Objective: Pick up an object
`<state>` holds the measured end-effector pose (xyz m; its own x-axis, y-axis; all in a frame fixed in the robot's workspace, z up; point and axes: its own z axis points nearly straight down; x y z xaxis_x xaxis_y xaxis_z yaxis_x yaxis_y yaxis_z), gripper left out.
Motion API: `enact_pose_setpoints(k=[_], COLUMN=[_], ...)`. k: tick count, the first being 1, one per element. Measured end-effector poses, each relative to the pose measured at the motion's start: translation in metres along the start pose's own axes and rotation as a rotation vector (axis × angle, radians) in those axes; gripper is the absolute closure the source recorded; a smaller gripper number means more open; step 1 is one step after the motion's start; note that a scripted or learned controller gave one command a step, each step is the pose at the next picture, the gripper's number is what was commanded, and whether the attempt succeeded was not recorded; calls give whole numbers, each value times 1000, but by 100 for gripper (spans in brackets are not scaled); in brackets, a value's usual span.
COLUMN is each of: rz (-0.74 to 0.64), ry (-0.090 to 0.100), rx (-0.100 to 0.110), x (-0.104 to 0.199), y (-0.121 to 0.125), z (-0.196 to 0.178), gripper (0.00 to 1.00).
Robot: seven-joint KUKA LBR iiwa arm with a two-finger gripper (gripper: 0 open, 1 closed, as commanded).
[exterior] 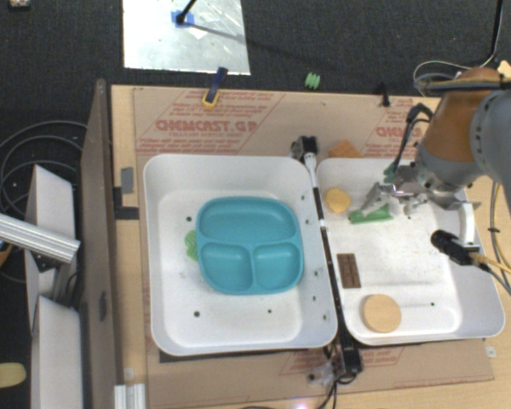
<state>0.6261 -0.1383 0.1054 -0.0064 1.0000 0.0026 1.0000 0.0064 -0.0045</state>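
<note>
In the right bin (426, 313), my gripper (390, 199) hangs over the back half with its fingers spread open and nothing between them. A flat green piece (370, 216) lies on the bin floor just under and in front of the left fingertip. To the left of it, near the divider, sits a small yellow lump (337, 200). Further forward lie a brown rectangular block (348, 270) and a round tan disc (381, 312).
The left bin (166, 313) holds a teal divided plate (249, 244) with a small green thing (190, 244) peeking out at its left edge. An orange piece (345, 149) lies on the cardboard behind the right bin. The arm comes in from the right.
</note>
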Motion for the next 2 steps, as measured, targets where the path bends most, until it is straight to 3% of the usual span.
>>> enact_pose_setpoints(k=[1, 2], rz=[-3, 4], ry=[-1, -4], rx=[-8, -10], x=[47, 49], y=[13, 4], z=[-9, 19], gripper=[0, 0])
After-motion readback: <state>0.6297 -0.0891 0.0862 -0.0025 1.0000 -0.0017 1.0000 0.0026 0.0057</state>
